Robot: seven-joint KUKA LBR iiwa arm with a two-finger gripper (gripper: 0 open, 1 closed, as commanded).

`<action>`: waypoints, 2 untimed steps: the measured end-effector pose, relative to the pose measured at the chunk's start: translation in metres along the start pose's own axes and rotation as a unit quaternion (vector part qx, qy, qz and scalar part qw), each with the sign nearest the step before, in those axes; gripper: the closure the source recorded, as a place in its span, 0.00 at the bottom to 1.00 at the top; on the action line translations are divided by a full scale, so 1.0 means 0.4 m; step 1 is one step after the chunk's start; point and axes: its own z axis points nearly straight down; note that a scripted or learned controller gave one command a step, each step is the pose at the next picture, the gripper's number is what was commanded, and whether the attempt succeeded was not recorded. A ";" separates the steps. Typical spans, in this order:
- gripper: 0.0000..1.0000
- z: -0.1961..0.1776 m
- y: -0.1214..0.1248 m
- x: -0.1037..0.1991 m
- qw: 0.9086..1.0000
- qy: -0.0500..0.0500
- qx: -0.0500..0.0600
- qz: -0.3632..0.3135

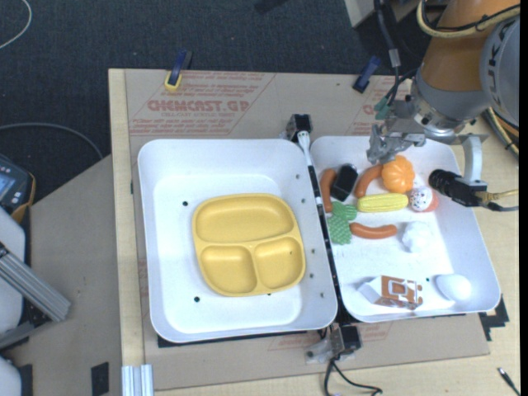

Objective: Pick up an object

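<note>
So the arm comes in from the right and its hand (386, 145) is hanging right over the far end of the right bin (474, 258), just behind the little orange pumpkin (398, 174). Honestly can't tell if it's open or closed from this angle, and I don't see anything caught in it.

Using the pumpkin as the landmark: a corn cob (382, 203) lies just in front of it, touching or nearly so. A hot dog (373, 231) sits a bit nearer again, next to a green leafy thing (340, 219). A black block (343, 180) is to its left, and a speckled ball (420, 199) just to its right. A printed card (396, 291) and a white egg (453, 286) are well apart, at the near end.

The stuff is all heaped together, which makes sense for random grab attempts. My guess is it's lining up on the pumpkin or whatever's beside it. The left bin (165, 246) just has a yellow divided plate (247, 243).
</note>
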 end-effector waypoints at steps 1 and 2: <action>1.00 0.030 0.024 0.123 1.000 0.000 0.002 0.001; 1.00 -0.009 0.059 0.228 1.000 0.001 0.000 0.000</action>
